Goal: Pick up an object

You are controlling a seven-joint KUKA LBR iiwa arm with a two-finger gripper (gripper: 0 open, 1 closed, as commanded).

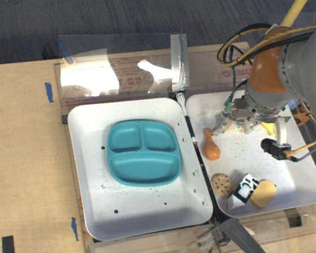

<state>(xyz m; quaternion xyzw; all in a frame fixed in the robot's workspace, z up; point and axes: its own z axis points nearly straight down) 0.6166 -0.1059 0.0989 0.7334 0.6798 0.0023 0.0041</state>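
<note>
Your arm (279, 69) reached in from the right of the frame, and its gripper (237, 118) sat low over the upper part of the right bin (309, 188). The wrist hid the fingers, so you could not tell whether they were spread or closed, and nothing showed between them.

Candidate objects all lay in that right bin. An orange pear-shaped piece (210, 145) lay left of centre, close to the wall shared with the left bin (90, 176). A speckled cookie (220, 184) lay lower left. A black-and-white block (245, 188) touched a tan rounded piece (263, 193) at the lower middle. A bit of yellow (268, 128) peeked out under the wrist; you could not make out what it was. A teal divided plate (144, 152) lay alone in the left bin.

Risks, as judged from there:
- The orange piece was nearest to the gripper, but it was rounded and tapered. A pinch off its middle would likely squirt it sideways.
- It lay near the dividing wall, so one finger could strike the rim on descent.
- The block and tan piece were touching. A close on either one might shove the other or catch both loosely.
- The cable loop (297, 150) hung low at the bin's right side and could snag or drag across objects.
</note>
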